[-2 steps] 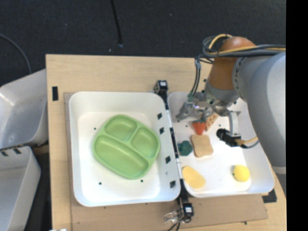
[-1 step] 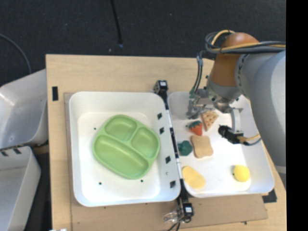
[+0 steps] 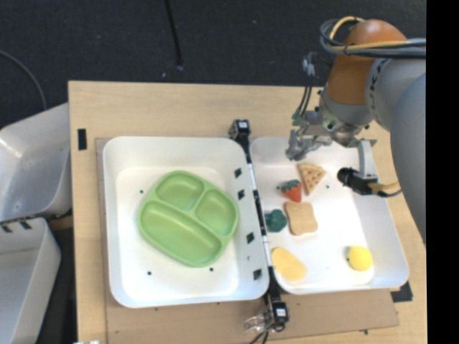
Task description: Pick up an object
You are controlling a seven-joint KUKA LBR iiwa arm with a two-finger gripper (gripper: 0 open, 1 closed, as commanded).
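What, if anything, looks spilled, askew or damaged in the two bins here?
Nothing stands out. The green divided plate lies flat in the left bin. The toy foods lie separate in the right bin, and the end effector hangs over its far corner.

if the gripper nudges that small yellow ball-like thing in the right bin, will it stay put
Probably not. The yellow ball looks rounded, so it would likely roll on the smooth floor of the right bin. It sits near the corner, so the walls may stop it.
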